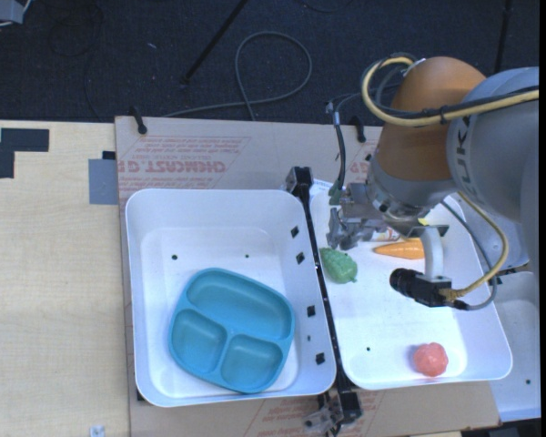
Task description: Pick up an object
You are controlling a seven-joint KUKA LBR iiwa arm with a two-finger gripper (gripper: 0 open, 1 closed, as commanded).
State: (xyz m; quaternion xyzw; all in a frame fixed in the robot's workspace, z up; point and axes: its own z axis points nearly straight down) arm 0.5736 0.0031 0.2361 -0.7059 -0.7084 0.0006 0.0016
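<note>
I see a pale wooden bench [45, 271] with dark floor and loose cables behind it, and on it a cardboard sheet [209, 157] carrying two shallow white bins side by side. In the right bin [491, 358] a green lump [338, 266] lies against the left wall, roughly midway along it. The gripper [346, 230] sits just above that lump, close to it or touching; from here I cannot tell. An orange carrot-shaped piece [400, 250] lies near the far edge of the same bin, partly under the wrist. A pink ball [429, 359] rests near the bin's near right corner, well apart from the others. The left bin [155, 235] holds a blue divided tray [230, 330] toward its near edge, tilted slightly. The grey arm [491, 135] with its orange band enters over the right bin's far right corner.
</note>
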